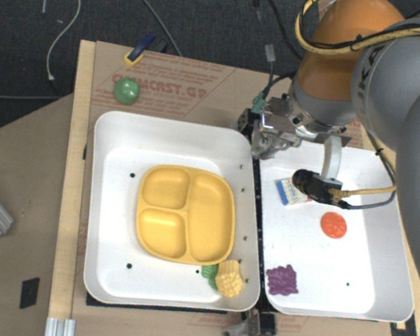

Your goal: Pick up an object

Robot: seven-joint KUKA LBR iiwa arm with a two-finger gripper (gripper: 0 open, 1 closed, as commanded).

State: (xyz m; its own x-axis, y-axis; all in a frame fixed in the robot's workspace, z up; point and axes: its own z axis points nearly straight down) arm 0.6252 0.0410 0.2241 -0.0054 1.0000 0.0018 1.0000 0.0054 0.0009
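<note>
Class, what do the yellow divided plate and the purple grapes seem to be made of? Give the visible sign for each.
Yellow divided plate: probably moulded plastic, semi-gloss; uniform colour, rounded compartments, soft highlights.
Purple grapes: likely toy plastic or rubber, matte; bumpy surface, flat colour, no shine. The look leaves it open.

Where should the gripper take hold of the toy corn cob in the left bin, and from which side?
Grip the corn cob across its yellow middle, coming straight down from above. It lies flat in the near right corner of the left bin, with the yellow plate close on one side and the bin wall on the other. The fingers would likely fit best in line with that narrow gap.
</note>
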